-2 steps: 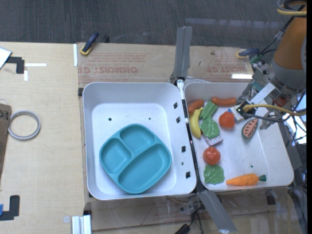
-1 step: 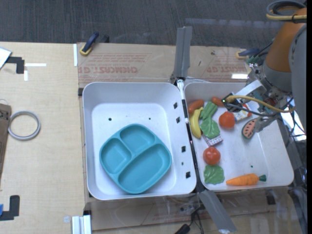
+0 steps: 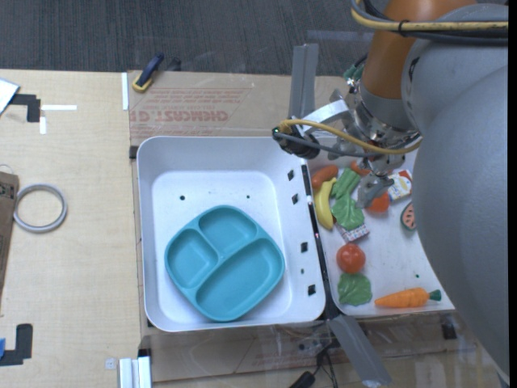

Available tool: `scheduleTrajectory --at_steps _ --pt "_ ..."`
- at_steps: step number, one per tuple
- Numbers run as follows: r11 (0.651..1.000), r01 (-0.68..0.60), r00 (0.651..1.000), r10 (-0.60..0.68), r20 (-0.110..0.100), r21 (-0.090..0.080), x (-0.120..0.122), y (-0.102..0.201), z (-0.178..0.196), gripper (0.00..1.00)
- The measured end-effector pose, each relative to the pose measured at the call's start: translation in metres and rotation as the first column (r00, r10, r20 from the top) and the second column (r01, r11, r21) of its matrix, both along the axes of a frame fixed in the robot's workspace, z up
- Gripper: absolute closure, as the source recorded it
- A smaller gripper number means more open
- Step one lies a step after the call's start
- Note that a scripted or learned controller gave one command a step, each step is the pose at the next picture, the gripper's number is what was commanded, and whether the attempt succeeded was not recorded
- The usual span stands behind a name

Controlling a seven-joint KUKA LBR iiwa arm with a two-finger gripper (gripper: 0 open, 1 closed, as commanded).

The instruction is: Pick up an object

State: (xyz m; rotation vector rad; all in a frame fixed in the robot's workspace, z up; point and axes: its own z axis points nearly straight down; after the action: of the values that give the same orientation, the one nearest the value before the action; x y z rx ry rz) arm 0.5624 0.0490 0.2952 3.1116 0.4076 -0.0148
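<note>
- While nothing at the far left bears on the task, a tape roll [image 3: 38, 208] lies on the bench [image 3: 73, 297] at nine o'clock from the bins.
- Next comes the left bin [image 3: 153, 164], holding a blue divided tray [image 3: 225, 262] at its six o'clock side.
- Past the shared wall, the right bin [image 3: 392, 257] carries toy food: a yellow banana [image 3: 324, 206] near the wall, a green leafy piece [image 3: 347, 204] just beside it, a red tomato [image 3: 350, 258] below, a green lump [image 3: 354, 288] at six o'clock from that, and a carrot [image 3: 404, 299] toward five o'clock.
- At the bin's twelve o'clock end the gripper [image 3: 373, 186] hangs low over the pile, near the leafy piece; whether its jaws are open or shut I cannot tell, and nothing is visibly held.
- My judgement: these pieces look light, hard plastic, smooth and apt to roll; the banana's middle or the carrot's thick body offers the surest pinch.
</note>
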Motion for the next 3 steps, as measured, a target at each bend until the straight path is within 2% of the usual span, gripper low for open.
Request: scheduleTrajectory --at_steps 1,2,3 --pt "0.998 0.065 0.998 -0.065 -0.001 -0.001 -0.02 0.008 -0.048 0.0" --pt "0.998 0.06 0.998 -0.06 -0.001 -0.001 -0.019 -0.068 0.003 0.0" --pt "0.999 -0.042 0.999 0.042 -0.004 0.003 -0.003 -0.191 0.026 0.0"
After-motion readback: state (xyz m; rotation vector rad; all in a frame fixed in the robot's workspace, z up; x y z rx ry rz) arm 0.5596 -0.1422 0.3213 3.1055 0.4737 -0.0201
